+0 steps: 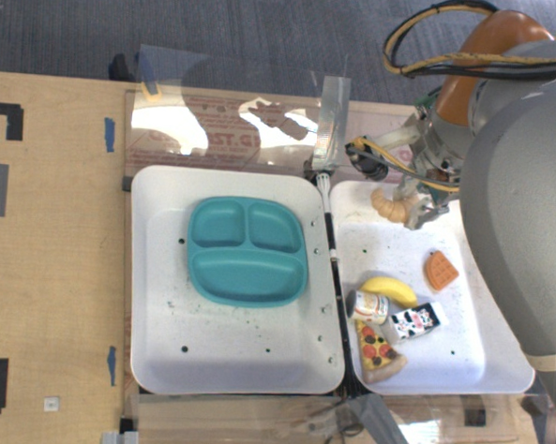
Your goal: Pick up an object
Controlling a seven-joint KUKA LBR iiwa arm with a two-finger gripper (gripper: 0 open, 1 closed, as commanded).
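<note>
In the right bin [466, 369] a tan pastry-like piece [388, 205] lies near the back wall. My gripper [412, 208] is low over that corner, its tip right against the pastry's right side. I cannot tell whether it grips the piece. Further forward lie an orange cracker [440, 269], a yellow banana [390, 290], a small white jar [370, 307], a black-and-white carton [414, 321] and a pizza slice [380, 350].
The left bin [148, 349] holds a teal divided plate [248, 250]. A metal post [330, 126] stands at the back between the bins. The grey arm [523, 213] covers the right bin's right side, with cables looping above the wrist.
</note>
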